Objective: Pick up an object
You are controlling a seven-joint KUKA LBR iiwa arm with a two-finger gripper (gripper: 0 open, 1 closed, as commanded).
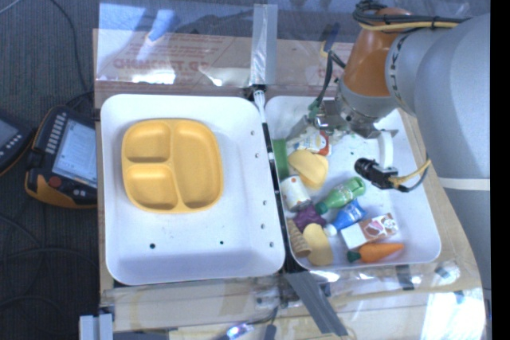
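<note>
You see two white bins: one yellow tray (pixel 171 165) left, mixed toys right. The green bottle (pixel 343 194) lies slanting up-right. You cannot tell the gripper (pixel 328 123) grip state.

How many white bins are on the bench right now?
2. The left shallow white bin holds a yellow divided plastic tray; the right shallow white bin holds the toy clutter.
</note>
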